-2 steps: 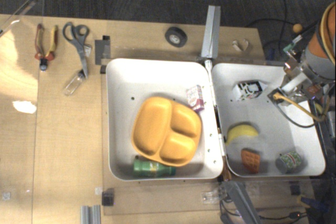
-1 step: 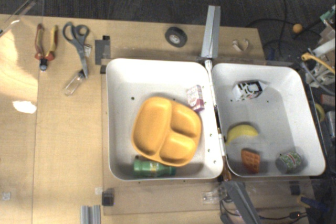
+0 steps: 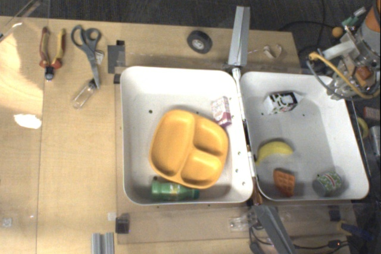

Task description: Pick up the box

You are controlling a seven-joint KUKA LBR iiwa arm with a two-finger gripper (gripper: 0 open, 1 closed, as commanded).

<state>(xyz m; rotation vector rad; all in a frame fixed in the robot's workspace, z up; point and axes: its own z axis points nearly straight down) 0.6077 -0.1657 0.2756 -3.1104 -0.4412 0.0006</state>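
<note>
Overhead, a wooden bench is holding two shallow white bins side by side, and the task of picking up the box is looking barely begun. The box (image 3: 221,110), a small pink and white carton, is lying in the left bin (image 3: 134,128) near its upper right corner, just beside the divider and touching or nearly touching the rim of a large yellow divided tray (image 3: 189,149). Nothing is gripping it; every step of reaching, closing and lifting is remaining to be done. A green bottle (image 3: 174,190) is lying on its side below the tray. The right bin (image 3: 348,146) is holding a black and white packet (image 3: 281,102), a yellow banana-like piece (image 3: 275,150), an orange waffle-shaped block (image 3: 284,182) and a small round greenish thing (image 3: 328,182). The arm is entering at the upper right, with its wrist and yellow cables hanging over the far right corner of the right bin, well apart from the box. The gripper (image 3: 344,90) is probably the dark cluster at the arm's lower end, but the view is too cluttered there to say how it is set. Scissors (image 3: 89,50) and pliers (image 3: 50,50) are resting on the bench at upper left.
</note>
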